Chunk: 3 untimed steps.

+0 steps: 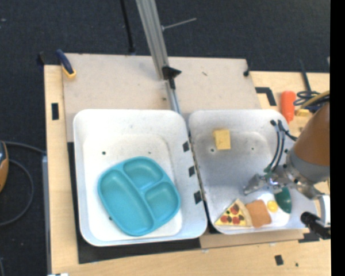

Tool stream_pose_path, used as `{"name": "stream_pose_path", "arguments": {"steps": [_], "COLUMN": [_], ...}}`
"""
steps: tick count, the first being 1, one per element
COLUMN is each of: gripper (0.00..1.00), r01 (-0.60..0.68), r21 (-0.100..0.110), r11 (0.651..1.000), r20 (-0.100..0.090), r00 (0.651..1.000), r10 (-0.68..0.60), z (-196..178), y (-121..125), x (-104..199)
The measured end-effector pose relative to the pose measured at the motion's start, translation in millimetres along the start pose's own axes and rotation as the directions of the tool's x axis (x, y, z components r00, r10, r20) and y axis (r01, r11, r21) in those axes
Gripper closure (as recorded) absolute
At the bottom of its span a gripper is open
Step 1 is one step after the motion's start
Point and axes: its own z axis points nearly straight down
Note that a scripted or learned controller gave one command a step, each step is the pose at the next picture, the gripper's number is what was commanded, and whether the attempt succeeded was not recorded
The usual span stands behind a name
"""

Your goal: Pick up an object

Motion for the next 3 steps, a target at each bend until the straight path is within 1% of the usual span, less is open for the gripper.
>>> {"name": "stream_pose_path", "arguments": {"steps": [1, 2, 3], "gripper": [1.00, 1.00, 1.00], "r01": [-0.005, -0.006, 0.002], "r21": [-0.003, -0.003, -0.005], "r11": [1.000, 1.000, 1.000], "r20": [0.003, 0.005, 0.005], "r00": [1.000, 1.000, 1.000], "r10": [0.005, 0.006, -0.002], "z": [-12, -58, -115], "y": [0, -1, -6], "x": [-2, -10, -7]}}
